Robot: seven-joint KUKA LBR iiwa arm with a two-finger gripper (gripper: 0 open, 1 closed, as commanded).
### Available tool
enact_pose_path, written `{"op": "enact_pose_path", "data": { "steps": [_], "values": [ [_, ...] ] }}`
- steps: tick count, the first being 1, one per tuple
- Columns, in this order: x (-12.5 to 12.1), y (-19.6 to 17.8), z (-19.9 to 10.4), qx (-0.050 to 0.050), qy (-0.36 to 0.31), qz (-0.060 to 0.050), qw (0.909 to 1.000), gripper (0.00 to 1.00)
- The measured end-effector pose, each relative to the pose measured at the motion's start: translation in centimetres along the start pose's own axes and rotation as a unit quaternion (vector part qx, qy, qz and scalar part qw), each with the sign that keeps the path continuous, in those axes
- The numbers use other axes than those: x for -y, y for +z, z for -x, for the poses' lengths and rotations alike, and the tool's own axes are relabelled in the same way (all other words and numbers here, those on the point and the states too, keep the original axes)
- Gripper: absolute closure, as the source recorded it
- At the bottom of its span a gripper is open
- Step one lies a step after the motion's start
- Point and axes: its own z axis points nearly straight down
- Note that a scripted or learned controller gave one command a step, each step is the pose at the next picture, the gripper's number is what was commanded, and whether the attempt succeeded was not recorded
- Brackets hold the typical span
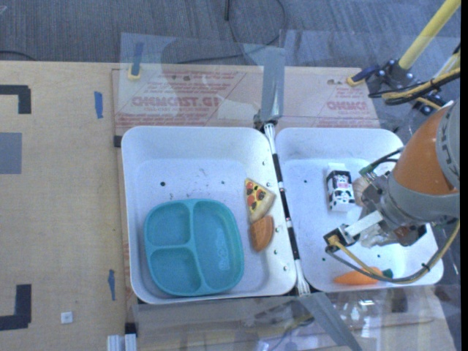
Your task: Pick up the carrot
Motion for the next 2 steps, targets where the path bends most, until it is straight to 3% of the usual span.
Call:
{"op": "enact_pose_path", "data": {
  "steps": [1, 2],
  "values": [
    [0.0, 6.3, -0.3, -0.003, 0.167, 0.0, 0.9859, 1.0],
    [1.6, -3.2, -1.0, 0.0, 0.044, 0.0, 0.999, 1.0]
  ]
}}
